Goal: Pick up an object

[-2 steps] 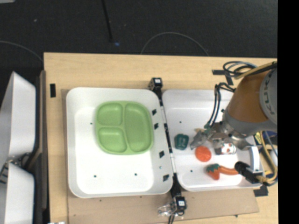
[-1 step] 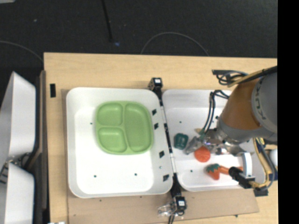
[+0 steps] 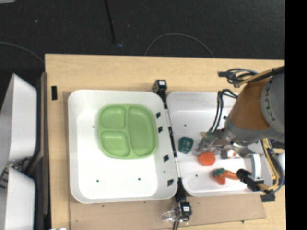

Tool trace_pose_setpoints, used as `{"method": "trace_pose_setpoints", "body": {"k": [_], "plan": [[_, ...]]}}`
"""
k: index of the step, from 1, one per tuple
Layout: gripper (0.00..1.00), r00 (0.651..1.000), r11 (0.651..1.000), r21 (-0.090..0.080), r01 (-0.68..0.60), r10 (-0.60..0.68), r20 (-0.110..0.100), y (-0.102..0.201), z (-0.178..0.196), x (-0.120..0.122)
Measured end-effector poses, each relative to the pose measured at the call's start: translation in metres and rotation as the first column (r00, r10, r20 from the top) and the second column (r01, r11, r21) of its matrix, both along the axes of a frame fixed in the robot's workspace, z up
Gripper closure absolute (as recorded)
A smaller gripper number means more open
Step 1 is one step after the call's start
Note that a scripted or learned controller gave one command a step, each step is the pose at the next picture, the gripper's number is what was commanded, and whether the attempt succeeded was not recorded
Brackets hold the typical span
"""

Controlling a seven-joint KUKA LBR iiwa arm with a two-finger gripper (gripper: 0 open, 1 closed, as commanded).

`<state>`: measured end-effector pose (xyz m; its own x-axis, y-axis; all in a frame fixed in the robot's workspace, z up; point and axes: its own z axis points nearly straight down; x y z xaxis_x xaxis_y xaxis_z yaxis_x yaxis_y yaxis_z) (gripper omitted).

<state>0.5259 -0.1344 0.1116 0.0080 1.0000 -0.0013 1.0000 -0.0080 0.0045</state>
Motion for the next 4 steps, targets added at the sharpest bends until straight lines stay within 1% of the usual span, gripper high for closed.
{"method": "trace_pose_setpoints", "body": {"k": [1,3,4], "plan": [[1.0,1.0,1.0,0.0,-0.011,0.011,0.001,0.009,0.051,0.001],[1.0,1.0,1.0,-0.001,-0.012,0.012,0.003,0.01,0.144,-0.007],[1.0,1.0,1.0,0.002,-0.016,0.016,0.0,0.066,0.152,-0.009]]}}
